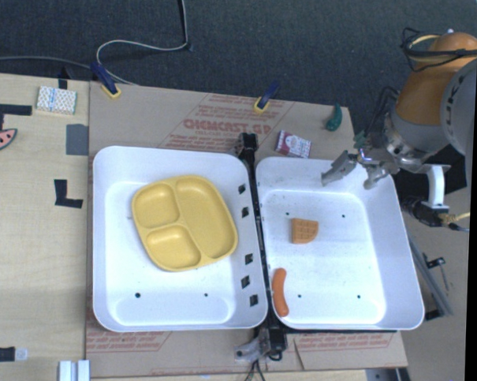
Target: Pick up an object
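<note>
Tool open, waffle piece below-left, apart

A grey two-finger gripper, fingers spread and holding nothing, hovers at the right white bin's one-o'clock corner; a tan waffle-like piece lies at centre, an orange sausage-shaped toy at seven o'clock.

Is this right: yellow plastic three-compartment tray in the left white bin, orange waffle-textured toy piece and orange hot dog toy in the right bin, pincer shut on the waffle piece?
Not quite. The camera view shows the pincer open over the right white bin's upper rim, holding nothing; the orange waffle-textured toy piece lies apart on the bin floor. The rest stands: yellow plastic three-compartment tray in the left white bin, orange hot dog toy in the right.
</note>
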